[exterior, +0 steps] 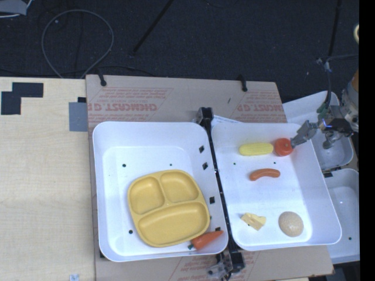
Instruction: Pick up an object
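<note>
Carrot point(206, 239) and yellow tray point(168, 207) share the left bin point(111, 157).

One fixed camera sits above the counter point(41, 174), looking down at a slant from a fair height. Both white bins, left bin point(111, 139) and right bin point(304, 174), lie centre-frame; dark floor with cables point(76, 34) fills the top beyond them.

The brown board point(176, 101) under the bins bears red print, upside down, reading roughly "CHEMCAST GP".
</note>
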Robot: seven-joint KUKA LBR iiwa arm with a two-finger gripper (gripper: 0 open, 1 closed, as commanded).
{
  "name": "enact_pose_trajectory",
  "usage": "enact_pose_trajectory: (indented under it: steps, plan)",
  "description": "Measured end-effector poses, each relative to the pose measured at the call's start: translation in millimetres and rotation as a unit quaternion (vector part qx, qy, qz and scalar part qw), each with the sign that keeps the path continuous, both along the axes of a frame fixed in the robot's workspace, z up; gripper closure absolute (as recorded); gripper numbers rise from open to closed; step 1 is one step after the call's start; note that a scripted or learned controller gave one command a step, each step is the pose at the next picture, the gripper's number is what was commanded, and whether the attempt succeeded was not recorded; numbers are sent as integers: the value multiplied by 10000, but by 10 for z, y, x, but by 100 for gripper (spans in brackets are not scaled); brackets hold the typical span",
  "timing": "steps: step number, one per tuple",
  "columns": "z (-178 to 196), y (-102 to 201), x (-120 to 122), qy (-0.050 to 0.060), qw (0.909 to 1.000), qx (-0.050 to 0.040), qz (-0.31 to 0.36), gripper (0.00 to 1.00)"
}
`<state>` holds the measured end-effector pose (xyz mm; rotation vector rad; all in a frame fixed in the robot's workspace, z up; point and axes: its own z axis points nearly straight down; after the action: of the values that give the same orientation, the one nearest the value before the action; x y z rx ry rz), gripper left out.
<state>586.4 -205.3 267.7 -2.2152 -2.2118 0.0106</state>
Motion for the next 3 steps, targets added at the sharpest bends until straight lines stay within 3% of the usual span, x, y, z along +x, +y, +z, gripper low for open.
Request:
enact_pose_trajectory:
  steps: [1, 3]
  plan:
    - [57, 0, 20, -51, 10000, -12, 8, 0]
    - [-1223, 79, -40, -20, 10000, -1, 8, 0]
